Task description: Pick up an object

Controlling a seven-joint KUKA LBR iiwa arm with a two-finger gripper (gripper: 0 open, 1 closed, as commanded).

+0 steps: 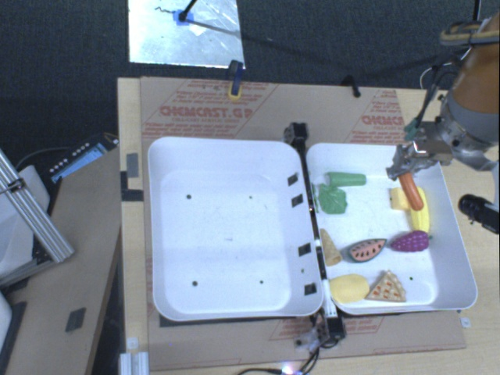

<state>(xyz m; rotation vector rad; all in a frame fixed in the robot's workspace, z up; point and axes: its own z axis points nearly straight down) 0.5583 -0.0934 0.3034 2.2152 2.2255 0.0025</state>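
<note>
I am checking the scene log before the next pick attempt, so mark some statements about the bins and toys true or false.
1. All the toy foods lie in the right bin. True.
2. The pizza slice sits at the far edge of its bin. False: it lies near the front edge, beside the yellow lemon.
3. The gripper is above the right bin, near the hot dog. True.
4. The purple grapes lie in the left bin. False: they lie in the right bin, next to the watermelon slice.
</note>
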